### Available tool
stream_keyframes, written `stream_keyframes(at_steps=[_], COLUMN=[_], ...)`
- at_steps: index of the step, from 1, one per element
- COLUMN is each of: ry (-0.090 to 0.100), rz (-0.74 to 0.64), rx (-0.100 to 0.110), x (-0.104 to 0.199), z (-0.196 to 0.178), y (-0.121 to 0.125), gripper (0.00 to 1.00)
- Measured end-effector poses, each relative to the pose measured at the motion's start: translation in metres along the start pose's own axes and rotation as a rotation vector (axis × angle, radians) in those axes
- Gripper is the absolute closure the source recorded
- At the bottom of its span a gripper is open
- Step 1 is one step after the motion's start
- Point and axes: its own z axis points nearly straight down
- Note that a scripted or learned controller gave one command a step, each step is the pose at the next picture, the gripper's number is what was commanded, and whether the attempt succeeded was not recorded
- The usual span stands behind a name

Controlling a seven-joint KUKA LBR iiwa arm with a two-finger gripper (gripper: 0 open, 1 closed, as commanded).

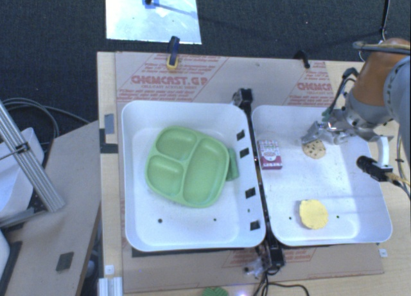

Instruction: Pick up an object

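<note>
Brown and speckled, the cookie [314, 150] in the far part of the right bin [359, 227] lies right under my gripper [314, 137], so I'm at the reach-down step and judge I must next descend and clamp it.

The grey arm [385, 89], orange-banded above its wrist, reaches in over the far right corner of the right bin [376, 234]. Its gripper [316, 135] hangs low over that bin's far half, tilted toward the bin's left wall.
</note>
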Motion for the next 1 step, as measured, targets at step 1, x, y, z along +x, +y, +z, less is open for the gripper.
stream_keyframes(at_steps=[1], ry=[-0.004], rz=[0.000], rx=[-0.008], x=[-0.0021], z=[-0.0146], y=[0.0006], gripper=[1.00])
